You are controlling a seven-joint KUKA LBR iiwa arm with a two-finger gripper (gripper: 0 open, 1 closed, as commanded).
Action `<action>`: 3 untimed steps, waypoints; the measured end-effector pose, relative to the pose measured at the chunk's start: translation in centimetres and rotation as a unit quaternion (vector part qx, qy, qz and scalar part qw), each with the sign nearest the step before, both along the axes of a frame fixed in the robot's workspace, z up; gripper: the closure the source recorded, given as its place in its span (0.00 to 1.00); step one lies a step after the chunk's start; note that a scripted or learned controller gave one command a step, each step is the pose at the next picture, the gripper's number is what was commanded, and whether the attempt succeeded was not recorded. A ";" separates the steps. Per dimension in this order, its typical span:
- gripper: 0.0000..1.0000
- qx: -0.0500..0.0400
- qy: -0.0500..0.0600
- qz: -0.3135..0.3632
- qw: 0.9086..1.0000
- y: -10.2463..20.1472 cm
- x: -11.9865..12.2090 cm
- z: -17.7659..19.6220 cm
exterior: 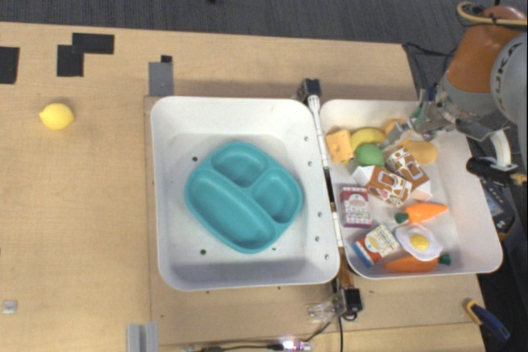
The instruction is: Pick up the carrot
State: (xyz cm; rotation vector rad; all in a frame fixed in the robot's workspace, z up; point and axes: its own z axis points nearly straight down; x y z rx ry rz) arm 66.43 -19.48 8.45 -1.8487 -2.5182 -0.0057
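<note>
The carrot (pixel 427 211), orange with a small green stub at its left end, lies on its side in the right bin (pixel 487 247), right of middle. My gripper (pixel 424 118) hangs over the bin's back right corner, well behind the carrot and apart from it. It is close to a brown patterned box (pixel 407 162) and a yellowish piece (pixel 421 150). A second orange piece with a green tip (pixel 410 265) lies at the bin's front edge, partly under a fried egg (pixel 419 241).
The right bin also holds a cheese wedge (pixel 338 146), a yellow and a green fruit (pixel 368 147), small cartons (pixel 355 206) and a milk carton (pixel 378 243). A teal divided plate (pixel 243 195) sits in the left bin (pixel 165 177). A lemon (pixel 56 117) lies far left on the bench.
</note>
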 end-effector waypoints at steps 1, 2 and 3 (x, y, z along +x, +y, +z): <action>1.00 -0.006 -0.009 0.001 1.000 -0.2 0.3 1.2; 1.00 -0.006 -0.004 -0.089 0.996 7.7 0.5 0.3; 1.00 -0.006 -0.007 -0.188 0.982 21.3 0.5 10.2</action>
